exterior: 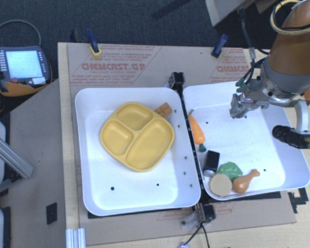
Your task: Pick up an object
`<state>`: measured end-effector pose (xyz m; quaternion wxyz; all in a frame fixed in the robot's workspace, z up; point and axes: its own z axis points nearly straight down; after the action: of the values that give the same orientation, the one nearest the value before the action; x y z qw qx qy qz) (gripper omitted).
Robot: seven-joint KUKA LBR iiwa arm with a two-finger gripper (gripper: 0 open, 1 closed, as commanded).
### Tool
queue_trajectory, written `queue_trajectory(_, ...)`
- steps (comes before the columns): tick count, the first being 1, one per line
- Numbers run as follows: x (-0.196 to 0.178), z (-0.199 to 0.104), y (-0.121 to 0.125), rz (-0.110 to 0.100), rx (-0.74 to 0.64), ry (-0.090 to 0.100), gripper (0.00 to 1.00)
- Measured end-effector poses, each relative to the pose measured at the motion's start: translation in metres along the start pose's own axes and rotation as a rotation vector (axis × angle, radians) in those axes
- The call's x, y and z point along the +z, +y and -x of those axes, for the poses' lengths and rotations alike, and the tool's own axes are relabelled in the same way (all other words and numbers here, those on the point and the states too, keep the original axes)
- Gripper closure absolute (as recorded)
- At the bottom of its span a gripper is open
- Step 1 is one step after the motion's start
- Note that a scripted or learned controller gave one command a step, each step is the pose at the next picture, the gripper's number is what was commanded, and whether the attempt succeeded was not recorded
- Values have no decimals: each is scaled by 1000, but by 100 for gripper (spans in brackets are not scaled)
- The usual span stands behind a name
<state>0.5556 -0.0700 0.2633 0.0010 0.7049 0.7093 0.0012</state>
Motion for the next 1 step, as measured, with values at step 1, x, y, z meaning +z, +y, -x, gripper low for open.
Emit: queue_trajectory(1,-2,-45,19,0,1,0,100)
